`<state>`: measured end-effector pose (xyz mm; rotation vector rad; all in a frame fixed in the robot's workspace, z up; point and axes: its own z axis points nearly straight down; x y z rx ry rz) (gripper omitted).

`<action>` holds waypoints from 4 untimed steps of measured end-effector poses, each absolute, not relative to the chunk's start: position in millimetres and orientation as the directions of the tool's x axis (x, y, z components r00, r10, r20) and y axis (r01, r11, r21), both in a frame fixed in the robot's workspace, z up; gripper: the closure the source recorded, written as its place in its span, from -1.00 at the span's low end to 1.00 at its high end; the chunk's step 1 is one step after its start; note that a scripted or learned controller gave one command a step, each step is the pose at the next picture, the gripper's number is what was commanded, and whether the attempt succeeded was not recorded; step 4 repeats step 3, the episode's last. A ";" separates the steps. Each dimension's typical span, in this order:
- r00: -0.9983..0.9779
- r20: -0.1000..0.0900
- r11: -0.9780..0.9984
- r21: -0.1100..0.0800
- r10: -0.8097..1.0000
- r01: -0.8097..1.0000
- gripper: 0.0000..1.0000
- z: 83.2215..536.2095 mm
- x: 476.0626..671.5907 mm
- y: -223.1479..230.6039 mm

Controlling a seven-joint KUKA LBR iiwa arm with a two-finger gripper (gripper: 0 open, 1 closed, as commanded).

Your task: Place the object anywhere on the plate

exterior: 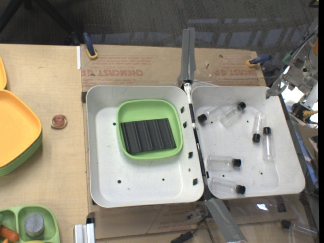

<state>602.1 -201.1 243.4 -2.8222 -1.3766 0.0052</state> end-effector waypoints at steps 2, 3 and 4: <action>0.803 -0.004 -0.803 -0.003 0.596 0.596 -1.00 247.0 599.8 -199.2; 0.922 -0.004 -0.922 -0.001 0.388 0.388 -1.00 240.1 606.3 -221.7; 0.922 -0.004 -0.922 -0.001 0.388 0.388 -1.00 240.1 606.3 -221.7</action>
